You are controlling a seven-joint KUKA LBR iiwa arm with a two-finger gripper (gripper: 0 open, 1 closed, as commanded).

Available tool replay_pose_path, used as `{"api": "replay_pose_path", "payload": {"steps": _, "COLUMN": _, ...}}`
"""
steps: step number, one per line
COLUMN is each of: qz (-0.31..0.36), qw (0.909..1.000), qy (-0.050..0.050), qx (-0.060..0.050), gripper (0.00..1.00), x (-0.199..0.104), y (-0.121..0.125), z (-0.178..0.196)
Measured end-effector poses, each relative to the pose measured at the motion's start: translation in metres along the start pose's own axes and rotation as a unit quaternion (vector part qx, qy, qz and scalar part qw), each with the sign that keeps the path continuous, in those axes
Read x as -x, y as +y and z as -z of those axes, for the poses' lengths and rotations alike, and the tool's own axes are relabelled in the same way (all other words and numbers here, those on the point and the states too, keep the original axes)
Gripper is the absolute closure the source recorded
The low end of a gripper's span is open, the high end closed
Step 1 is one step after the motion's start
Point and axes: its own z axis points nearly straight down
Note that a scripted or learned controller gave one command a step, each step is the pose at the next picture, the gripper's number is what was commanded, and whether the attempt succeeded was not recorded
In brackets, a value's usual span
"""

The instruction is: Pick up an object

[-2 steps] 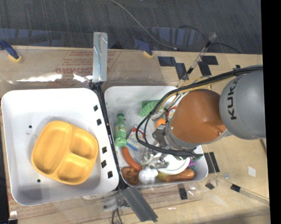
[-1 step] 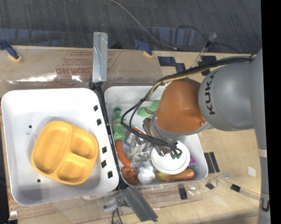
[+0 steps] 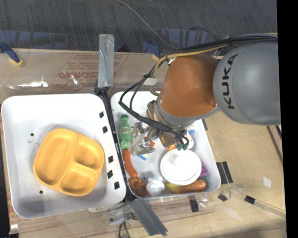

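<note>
Objects: one green bottle (image 3: 125, 129), one white bowl (image 3: 180, 166), one yellow tray (image 3: 68, 161).

Bench (image 3: 249, 156) bears two white bins: left bin (image 3: 16, 122), right bin (image 3: 210, 162), side by side.

I count two shallow white plastic bins: the left bin (image 3: 12, 146) at nine o'clock and the right bin (image 3: 209, 153) at the centre. The left one holds one yellow three-compartment plastic tray (image 3: 68, 161). In the right I make out one round white bowl (image 3: 180, 166), one green plastic bottle (image 3: 125, 131) and one orange carrot-shaped toy (image 3: 128, 164); the remaining small clutter there is too jumbled to count.
</note>
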Motion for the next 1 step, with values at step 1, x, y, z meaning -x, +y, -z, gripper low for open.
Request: {"api": "replay_pose_path", "payload": {"steps": 1, "qz": -0.044, "qw": 0.999, "qy": 0.003, "qx": 0.0, "gripper": 1.0, "x": 0.0666, "y": -0.0347, "z": 0.0202}}
